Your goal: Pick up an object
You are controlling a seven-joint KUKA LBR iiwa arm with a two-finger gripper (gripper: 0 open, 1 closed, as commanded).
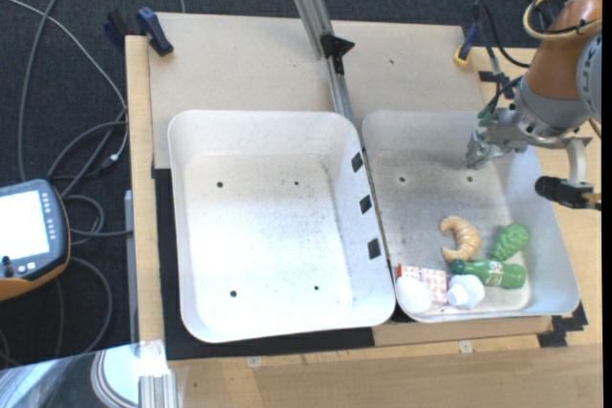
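While we look down on the counter [249, 72] at a slant, we see two shallow white bins side by side. The left bin [191, 205] shows a speckled white floor. The right bin [421, 196] holds a small cluster of things gathered in its near right corner.

Among them we make out a tan, curved croissant-shaped piece [460, 237], and just right of it a green knobbly toy [512, 241]. Below these lies a green bottle [494, 274] on its side, its white cap [467, 292] pointing toward the near edge. At the left end of the cluster sits a white rounded object [413, 295], touching a red and white packet [424, 276] just above it. All of these rest on the bin floor, close together or touching.

From the right, the grey arm [559, 100] with its orange band [564, 38] reaches over the far right part of the right bin. Its end effector [476, 152] points down near the bin floor, well apart from the cluster and farther from us than the objects. Nothing shows between its tips; at this angle we cannot tell whether it is open or closed.

A metal rail [311, 10] runs slantwise from the far edge down to the gap between the bins. Blue clamps [153, 29] grip the counter at its far corners, and a handheld screen unit [29, 234] lies on the dark floor to the left.
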